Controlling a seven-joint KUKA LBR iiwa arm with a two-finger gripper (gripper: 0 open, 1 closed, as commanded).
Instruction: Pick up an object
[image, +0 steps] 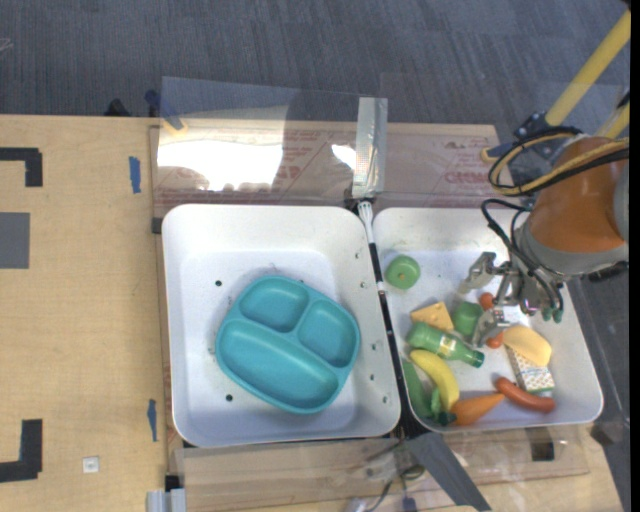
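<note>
**Bench stock: gripper over the right bin's toy food**

1. Gripper (492, 298) – low in the right bin (585, 400), fingers spread apart, pointing left. One tip up near a grey bit by the bin's middle, other tip down by the green cup (467, 318). Nothing seen clamped betw. the fingers; small orange-red piece sits just beside them, contact w/ it can't be told.
2. Arm (575, 205) – grey w/ orange band, comes in from the right, black cables looped over it.
3. Green cup – just left of the lower fingertip, close to touching.
4. Cheese wedge (432, 315) – yellow, left of the cup.
5. Green bottle (445, 344) – lying flat, below the wedge.
6. Banana (440, 375) – under the bottle, curved.
7. Carrot (477, 406) – orange, near front rim.
8. Red sausage (524, 396) – right of carrot.
9. Yellow-topped packet (530, 358) – below and right of the gripper.
10. Green ball (402, 271) – upper left of that bin, apart from the rest.
11. Left bin (190, 240) – holds a teal divided tray (288, 342), three compartments.
</note>
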